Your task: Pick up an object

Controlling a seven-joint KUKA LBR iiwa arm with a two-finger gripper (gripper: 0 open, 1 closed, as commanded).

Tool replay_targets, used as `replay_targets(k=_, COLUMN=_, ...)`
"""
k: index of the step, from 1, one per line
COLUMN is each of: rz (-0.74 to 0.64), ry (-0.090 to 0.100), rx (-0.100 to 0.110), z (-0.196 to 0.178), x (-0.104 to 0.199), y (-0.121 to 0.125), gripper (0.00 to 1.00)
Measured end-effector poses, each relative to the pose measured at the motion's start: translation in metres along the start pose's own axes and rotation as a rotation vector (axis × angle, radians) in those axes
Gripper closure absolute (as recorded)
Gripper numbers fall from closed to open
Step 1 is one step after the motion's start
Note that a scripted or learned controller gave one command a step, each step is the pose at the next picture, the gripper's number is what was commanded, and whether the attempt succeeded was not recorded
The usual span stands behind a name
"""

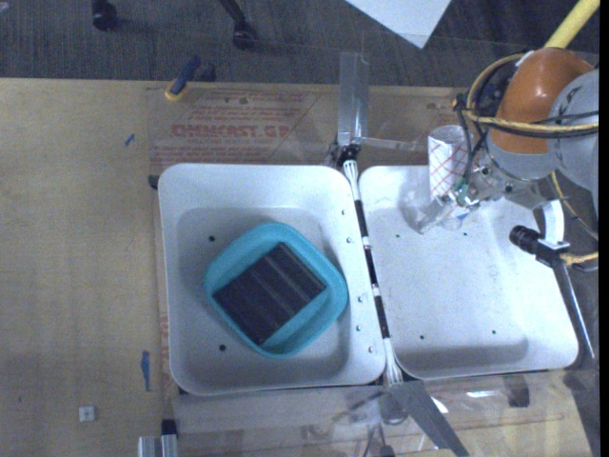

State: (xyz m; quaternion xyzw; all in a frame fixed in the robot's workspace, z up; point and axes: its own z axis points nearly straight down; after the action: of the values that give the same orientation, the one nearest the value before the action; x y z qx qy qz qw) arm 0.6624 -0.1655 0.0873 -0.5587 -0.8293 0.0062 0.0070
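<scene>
1. One paper cup (445,165), white with a red criss-cross pattern, sits high over the back part of the right bin (476,322), right beside the arm's wrist (533,155); we judge it the object being picked.
2. We see the gripper (455,198) at the cup's lower end, with something pale and crumpled just below it, but we cannot tell whether the cup sits between the jaws or merely beside them.
3. We judge the task about midway: the cup looks raised off the bin floor, yet a firm hold is unconfirmed, and a clear lift remains to be shown.
4. Across the divider, the left bin (190,208) holds a blue tray (328,298) with a dark ridged block (268,291) lying in it, well apart from the gripper.
5. Both bins rest on the tan wooden surface (76,255), with an office chair base (171,3) on the floor beyond.
</scene>
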Motion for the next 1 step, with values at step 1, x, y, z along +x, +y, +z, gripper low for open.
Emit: replay_targets(k=1, rz=0.019, ry=0.008, rx=0.0, z=0.0008, x=-0.028, y=-0.0111, gripper=0.0)
